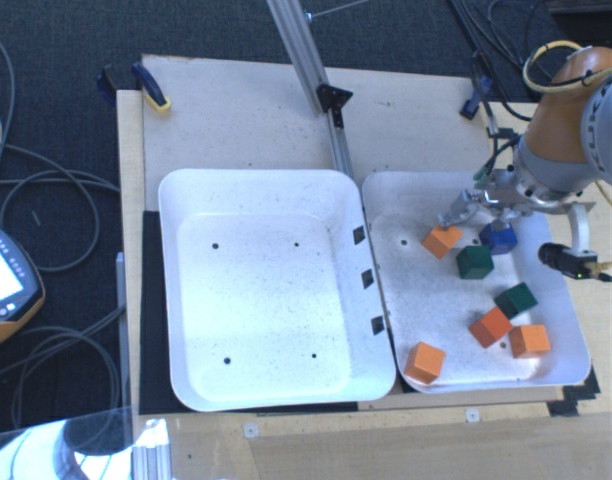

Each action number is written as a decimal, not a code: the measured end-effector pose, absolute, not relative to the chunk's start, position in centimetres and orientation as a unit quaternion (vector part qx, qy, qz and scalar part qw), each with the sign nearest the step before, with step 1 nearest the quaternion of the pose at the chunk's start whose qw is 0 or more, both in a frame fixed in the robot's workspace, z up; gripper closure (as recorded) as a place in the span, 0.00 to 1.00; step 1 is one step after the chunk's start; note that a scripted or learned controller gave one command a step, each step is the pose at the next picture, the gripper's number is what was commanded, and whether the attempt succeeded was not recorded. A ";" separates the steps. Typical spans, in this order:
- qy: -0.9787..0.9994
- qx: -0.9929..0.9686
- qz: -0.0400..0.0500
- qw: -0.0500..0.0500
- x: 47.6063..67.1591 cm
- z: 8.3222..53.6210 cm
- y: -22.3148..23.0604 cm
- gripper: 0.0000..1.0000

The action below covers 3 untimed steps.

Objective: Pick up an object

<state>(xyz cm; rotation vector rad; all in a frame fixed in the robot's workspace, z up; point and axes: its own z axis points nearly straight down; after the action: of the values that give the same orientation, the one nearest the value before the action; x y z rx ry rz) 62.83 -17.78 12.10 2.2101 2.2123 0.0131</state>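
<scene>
Orange, green and blue blocks lie loose in the right bin [386, 208], the one the arm [566, 118] reaches into from the camera view's right. That scatter suits a pick-anything task: any block will do. An orange block [443, 240] sits near the bin's twelve o'clock with a dark green block [475, 262] just beside it at its four o'clock. A blue block [500, 237] lies close under the wrist. Toward five o'clock of the bin cluster another green block [516, 298] and two orange blocks [491, 326] [529, 340], touching or nearly so. A last orange block [424, 361] rests alone at seven o'clock by the rim. The left bin [176, 198] lies beside it on the tabletop [236, 98].

The pincer [471, 208] hangs low at the bin's upper part, above the first orange block and the blue one. I judge it is lining up on one of them. Its metal parts blur into the wrist, so I cannot tell how it stands or whether it touches a block. The arm's upper part runs off the picture's right edge.
</scene>
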 end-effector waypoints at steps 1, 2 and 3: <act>0.708 0.706 0.006 0.006 62.9 10.7 -13.8 0.00; 0.707 0.708 -0.001 -0.002 57.7 10.0 -14.1 0.00; 0.705 0.709 -0.001 -0.001 55.8 10.0 -20.6 0.00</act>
<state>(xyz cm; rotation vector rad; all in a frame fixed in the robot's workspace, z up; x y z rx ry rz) 55.82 -20.58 10.01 2.2285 2.2158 -0.0035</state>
